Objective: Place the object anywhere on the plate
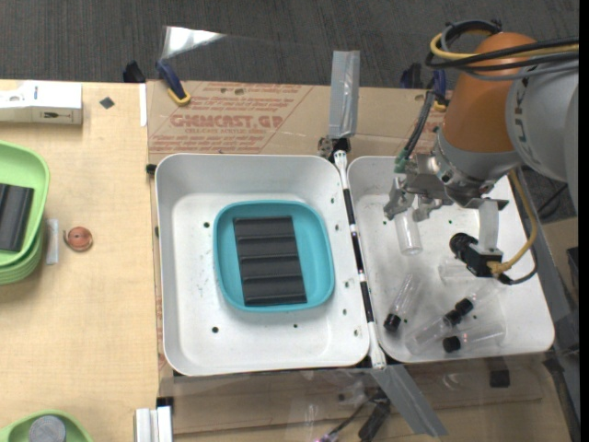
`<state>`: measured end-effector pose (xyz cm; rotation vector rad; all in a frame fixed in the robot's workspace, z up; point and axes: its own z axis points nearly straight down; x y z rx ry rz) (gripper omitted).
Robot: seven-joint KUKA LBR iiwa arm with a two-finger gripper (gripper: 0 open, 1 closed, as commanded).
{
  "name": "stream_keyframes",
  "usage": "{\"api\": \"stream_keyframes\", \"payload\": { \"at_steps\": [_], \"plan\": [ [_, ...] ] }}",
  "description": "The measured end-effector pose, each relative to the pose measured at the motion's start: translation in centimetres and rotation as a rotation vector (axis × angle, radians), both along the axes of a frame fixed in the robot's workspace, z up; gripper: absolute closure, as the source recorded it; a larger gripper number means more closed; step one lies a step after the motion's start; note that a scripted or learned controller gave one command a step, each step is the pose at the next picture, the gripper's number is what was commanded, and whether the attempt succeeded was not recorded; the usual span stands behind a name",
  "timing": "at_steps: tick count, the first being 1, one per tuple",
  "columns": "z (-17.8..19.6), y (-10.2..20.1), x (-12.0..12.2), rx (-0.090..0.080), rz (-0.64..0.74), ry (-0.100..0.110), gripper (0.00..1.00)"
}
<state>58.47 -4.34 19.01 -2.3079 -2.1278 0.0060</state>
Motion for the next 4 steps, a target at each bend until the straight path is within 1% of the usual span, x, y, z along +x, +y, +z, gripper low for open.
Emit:
{"api": "stream_keyframes", "payload": {
  "at_steps": [1,2,3,4],
  "plan": [
    [0.0,4.4,-2.7,0.001,0.144,0.000,1.00],
    [0.7,11.0,-4.8,0.000,0.191,0.000,1.00],
    [0.7,11.0,-4.8,0.000,0.190,-0.001,0.00],
    [3.3,4.2,-3.8,-0.001,0.174,-0.003,0.00]
  ]
}}
